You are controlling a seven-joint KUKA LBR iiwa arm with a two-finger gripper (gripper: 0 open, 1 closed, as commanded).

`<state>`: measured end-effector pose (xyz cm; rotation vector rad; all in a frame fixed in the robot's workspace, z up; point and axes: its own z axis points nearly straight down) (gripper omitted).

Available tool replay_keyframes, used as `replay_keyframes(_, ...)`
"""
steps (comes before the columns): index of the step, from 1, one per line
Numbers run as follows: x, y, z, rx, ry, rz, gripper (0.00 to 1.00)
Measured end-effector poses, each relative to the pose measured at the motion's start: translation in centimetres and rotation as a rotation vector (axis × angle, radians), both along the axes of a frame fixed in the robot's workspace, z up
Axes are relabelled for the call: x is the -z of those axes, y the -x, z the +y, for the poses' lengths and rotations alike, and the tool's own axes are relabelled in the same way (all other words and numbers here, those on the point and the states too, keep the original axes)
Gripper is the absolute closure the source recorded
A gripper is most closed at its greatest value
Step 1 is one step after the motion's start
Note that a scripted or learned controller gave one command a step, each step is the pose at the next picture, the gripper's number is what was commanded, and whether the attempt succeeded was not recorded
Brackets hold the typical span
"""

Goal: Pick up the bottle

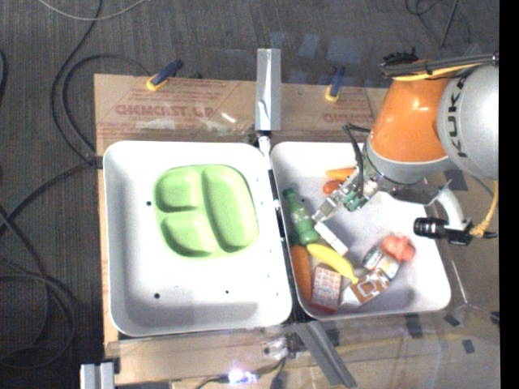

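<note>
Two white bins; green bottle (298,217) lies at left edge of right bin (422,294), gripper (347,198) just right of it, touching nothing; claw state can't tell.

Bottle (300,218): green, translucent, seen lying on its side in the right bin, close along the bin's left wall. Cap end is pointed toward the far side; lower end is set just beside an orange item.
</note>
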<state>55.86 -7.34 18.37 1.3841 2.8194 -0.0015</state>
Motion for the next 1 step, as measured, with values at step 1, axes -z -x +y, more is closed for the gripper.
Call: replay_keyframes(1, 0.11, -1.32, 5.73, 0.443, 0.000, 0.003, 1.00)
